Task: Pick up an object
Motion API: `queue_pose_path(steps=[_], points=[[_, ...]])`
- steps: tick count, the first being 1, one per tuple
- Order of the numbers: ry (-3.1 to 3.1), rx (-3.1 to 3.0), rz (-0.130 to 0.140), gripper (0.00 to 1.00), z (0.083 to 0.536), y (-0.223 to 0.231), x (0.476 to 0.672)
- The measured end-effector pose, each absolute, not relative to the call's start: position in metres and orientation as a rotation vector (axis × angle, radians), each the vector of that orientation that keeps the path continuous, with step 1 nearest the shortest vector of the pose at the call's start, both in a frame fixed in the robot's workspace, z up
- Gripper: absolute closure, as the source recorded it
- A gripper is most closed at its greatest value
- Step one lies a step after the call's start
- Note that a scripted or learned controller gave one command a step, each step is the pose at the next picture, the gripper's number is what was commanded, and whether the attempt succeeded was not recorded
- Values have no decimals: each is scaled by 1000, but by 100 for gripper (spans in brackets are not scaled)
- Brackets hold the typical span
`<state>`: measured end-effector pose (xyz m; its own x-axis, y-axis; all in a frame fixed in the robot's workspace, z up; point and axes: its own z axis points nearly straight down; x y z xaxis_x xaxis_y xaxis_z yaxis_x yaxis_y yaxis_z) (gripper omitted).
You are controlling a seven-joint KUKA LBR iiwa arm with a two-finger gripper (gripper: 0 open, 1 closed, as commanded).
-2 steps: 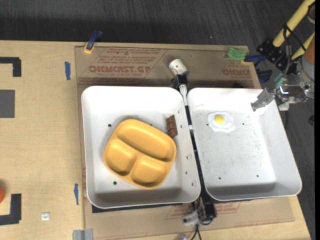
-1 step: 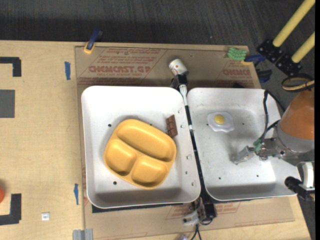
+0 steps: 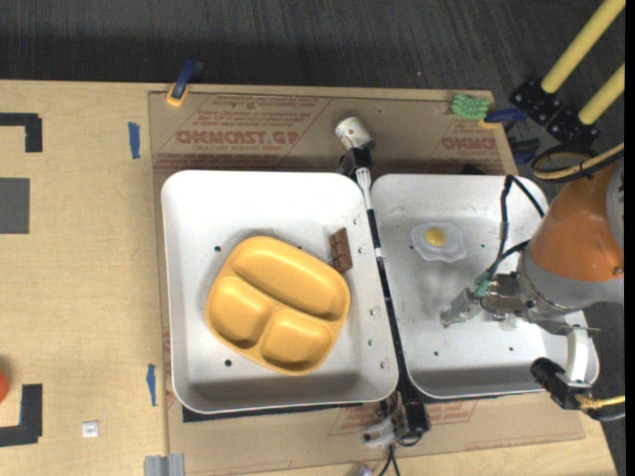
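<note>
right bin (image 3: pixel 516 380), jaws apart, nothing gripped

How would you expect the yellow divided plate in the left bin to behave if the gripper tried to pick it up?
The yellow plate looks like rigid moulded plastic, so probably stiff and light. Its smooth, rounded sides may slip between the fingers. Being broad and low, it should slide rather than roll.

I can't make out my gripper (image 3: pixel 458 310) finger gap; the tips read as one small grey blur. Behind them, my arm (image 3: pixel 580 251) covers the right bin (image 3: pixel 466 380)'s far side and runs off the picture edge. Well left of the fingers, a small brown object (image 3: pixel 340 250) is too tiny to identify.
</note>
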<state>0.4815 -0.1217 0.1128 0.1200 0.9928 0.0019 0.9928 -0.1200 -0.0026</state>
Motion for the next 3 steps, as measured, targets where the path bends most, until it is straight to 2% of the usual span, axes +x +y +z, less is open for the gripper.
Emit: queue_pose_path(steps=[1, 2, 3], points=[[-1963, -2455, -1, 0, 85, -167, 537], [-2333, -2108, -1, 0, 85, -170, 590], [-2335, -2109, -4, 100, 95, -169, 591]])
